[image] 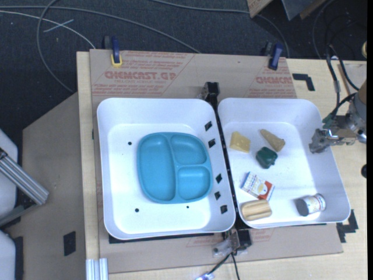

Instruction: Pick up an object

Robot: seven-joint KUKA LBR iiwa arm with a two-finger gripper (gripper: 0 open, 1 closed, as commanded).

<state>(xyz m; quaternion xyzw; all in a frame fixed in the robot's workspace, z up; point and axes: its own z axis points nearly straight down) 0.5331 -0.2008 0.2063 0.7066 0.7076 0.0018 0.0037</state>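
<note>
camera view from above the bench: the gripper [320, 142] hangs at the right rim of the right bin [335, 174], low over its sloping wall, with nothing seen between its fingers; whether they are spread or pressed together cannot be told from this angle. by the look of it, the pick is not yet made. every candidate lies on the bin floor: a yellow block [239, 142] and a tan wedge [272, 139] toward the far side, a dark green piece [267, 157] just beside them, a red-and-white packet [257, 186] touching a tan roll [256, 210] near the front, and a small grey jar [310, 205] on its side in the front right corner. the jar sits close to the wall and may leave little room for fingers; the green piece, nearer the middle, has open floor around it. the left bin [111, 156] holds a blue divided tray [175, 167], well apart from the arm. black clips [219, 179] line the seam between the bins.
</note>
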